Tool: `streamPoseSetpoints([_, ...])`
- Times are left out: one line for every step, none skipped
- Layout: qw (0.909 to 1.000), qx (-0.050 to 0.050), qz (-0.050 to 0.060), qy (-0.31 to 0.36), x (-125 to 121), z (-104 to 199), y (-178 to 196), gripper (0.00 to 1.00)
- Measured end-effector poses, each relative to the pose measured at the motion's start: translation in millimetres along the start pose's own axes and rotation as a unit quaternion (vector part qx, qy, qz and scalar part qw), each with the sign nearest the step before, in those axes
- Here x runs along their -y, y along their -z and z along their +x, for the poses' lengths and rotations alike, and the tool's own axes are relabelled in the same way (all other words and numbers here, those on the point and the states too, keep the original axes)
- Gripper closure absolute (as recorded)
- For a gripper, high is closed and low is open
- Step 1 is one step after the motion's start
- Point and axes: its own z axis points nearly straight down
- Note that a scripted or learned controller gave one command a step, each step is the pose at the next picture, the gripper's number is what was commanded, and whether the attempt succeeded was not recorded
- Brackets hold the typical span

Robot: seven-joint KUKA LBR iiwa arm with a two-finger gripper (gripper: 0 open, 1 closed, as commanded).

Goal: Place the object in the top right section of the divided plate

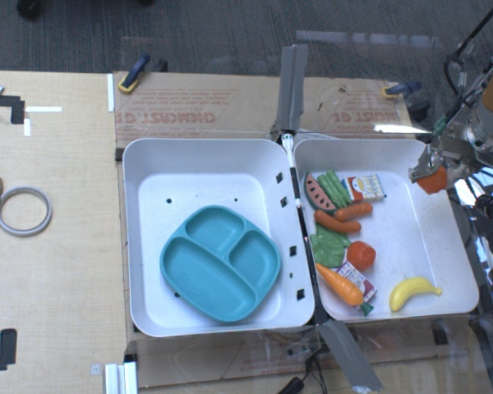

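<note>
Hanging over the right rim of the right bin (444, 220): gripper (431, 175), its fingers pinching a small orange-red object (433, 182). The object is a short, compact lump at the fingertips. Its long axis and the way it points are too small to tell.

Left bin (148, 220): holds one teal divided plate (220, 261), lying flat and turned at a slant. It has one long section along its lower-left side and two smaller sections on its upper-right side. Nothing lies in any of the three. The plate is well apart from the object.

Right bin, contents gathered towards its left half:
- watermelon slice (313, 194), near the top left corner
- green pods (335, 189), just beside the slice
- small white carton (366, 187), right of the pods
- orange sausage-like piece (351, 212), below the carton
- green leafy piece (329, 247)
- red tomato (361, 255), touching the leafy piece
- carrot (338, 282), lying on a slant, tip towards the lower right
- printed packet (359, 282), under or against the carrot
- yellow banana (412, 290), alone near the lower right corner
</note>
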Motion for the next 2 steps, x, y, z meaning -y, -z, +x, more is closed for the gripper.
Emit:
streamPoseSetpoints([0.9930, -0.001, 0.000, 0.118, 83, -3, -82, 1.00])
streamPoseSetpoints([0.9454, -0.001, 0.000, 0.326, 113, 53, -102, 1.00])
